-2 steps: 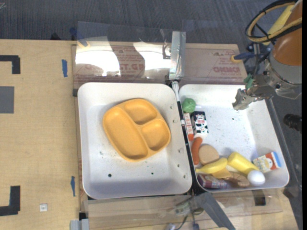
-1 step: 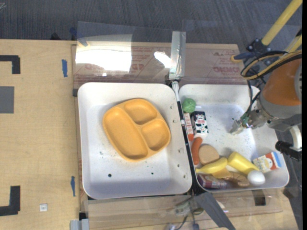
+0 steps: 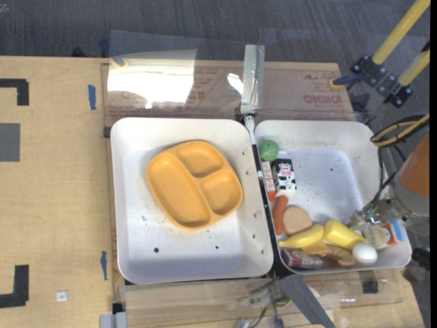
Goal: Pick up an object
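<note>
Now the hand (image 3: 374,219) sits low at the right bin's (image 3: 321,134) right wall, tangled among small bits there; whether it is apart or together cannot be told. Toward that bin's near wall lie a yellow banana-like toy (image 3: 304,238), a yellow wedge (image 3: 343,234), a white egg (image 3: 364,253) and a tan round piece (image 3: 297,219). A green ball (image 3: 268,149) rests at its far left corner. Left of that bin, the other bin (image 3: 130,251) carries an orange divided plate (image 3: 194,183).

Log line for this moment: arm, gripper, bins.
arm: right edge, over right bin | gripper: low among items, grasp unclear | left bin: orange plate
</note>
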Controlling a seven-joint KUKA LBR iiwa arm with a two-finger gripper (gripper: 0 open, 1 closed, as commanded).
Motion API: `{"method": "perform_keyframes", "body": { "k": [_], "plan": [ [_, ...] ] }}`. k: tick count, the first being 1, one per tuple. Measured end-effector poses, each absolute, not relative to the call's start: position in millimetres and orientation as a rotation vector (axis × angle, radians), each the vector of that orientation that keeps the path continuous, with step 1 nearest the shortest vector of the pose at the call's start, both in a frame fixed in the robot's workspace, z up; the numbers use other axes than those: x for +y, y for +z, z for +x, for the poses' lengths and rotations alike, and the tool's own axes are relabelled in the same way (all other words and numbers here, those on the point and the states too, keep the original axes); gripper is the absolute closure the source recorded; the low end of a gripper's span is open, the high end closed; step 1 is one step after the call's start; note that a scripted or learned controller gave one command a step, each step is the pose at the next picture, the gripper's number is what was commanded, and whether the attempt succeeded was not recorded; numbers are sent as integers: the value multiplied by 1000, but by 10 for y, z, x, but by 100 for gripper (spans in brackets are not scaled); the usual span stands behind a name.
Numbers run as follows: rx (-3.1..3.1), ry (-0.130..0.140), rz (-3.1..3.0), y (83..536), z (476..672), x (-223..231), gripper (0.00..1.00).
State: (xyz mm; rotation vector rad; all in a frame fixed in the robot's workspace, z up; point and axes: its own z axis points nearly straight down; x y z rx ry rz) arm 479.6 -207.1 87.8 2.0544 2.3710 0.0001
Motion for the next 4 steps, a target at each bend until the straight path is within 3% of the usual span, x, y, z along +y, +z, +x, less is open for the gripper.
{"method": "perform_keyframes", "body": {
  "k": [1, 2, 3, 4],
  "plan": [
    [2523, 8, 1856, 2258, 5924, -1705, 100],
    [2651, 3, 1671, 884, 5570, -2158, 100],
    [2996, 1, 914, 873, 6110, -2225, 100],
    [3056, -2, 654, 2373, 5924, -2222, 100]
  ]
}}
